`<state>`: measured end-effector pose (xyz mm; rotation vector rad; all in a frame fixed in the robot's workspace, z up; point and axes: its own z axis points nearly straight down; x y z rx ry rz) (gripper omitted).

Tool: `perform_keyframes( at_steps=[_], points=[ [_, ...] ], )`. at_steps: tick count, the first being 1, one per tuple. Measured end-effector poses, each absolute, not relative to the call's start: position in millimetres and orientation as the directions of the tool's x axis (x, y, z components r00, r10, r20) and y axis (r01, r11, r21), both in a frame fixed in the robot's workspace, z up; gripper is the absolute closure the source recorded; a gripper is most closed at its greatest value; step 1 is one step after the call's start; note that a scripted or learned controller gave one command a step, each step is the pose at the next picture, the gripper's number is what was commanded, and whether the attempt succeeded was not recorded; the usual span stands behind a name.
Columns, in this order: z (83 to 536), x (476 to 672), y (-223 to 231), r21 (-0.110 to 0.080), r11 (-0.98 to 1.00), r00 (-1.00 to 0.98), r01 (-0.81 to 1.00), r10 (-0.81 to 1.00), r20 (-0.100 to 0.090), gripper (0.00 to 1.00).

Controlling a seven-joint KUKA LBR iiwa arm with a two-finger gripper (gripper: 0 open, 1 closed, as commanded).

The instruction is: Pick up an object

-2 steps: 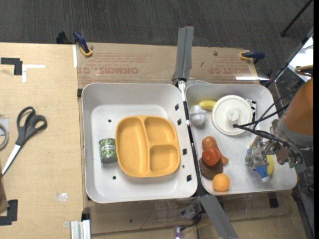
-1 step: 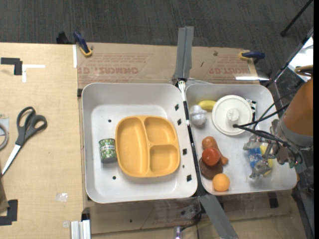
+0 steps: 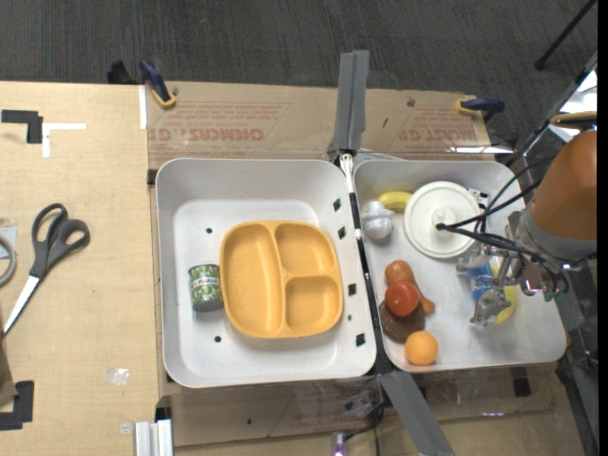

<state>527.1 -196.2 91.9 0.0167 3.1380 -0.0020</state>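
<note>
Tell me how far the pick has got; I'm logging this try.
Done: the arm's gripper is down in the right white bin, over a blue-and-yellow item. In hand: nothing visibly held. Left: grasping and lifting an object.

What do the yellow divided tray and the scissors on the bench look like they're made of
The yellow divided tray looks like moulded plastic: uniform colour, rounded compartment walls, a soft sheen. The scissors appear to have black plastic handles and grey metal blades; at this size the blade finish is hard to judge.
</note>
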Motion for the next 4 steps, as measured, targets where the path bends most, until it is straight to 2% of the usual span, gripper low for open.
perform_keyframes(
  at_steps=[1, 2, 3, 4],
  points=[
    [100.6, 528.7, -195.5, -0.003, 1.000, -1.000, 0.007, 0.007, -0.006, 1.00],
    [100.6, 528.8, -195.2, -0.002, 1.000, -1.000, 0.007, 0.007, -0.006, 0.00],
    [91.9, 521.0, -221.4, -0.001, 0.999, -0.999, -0.038, -0.038, -0.003, 0.00],
    [100.8, 522.8, -220.6, -0.002, 0.999, -0.999, -0.041, -0.041, -0.006, 1.00]
  ],
)
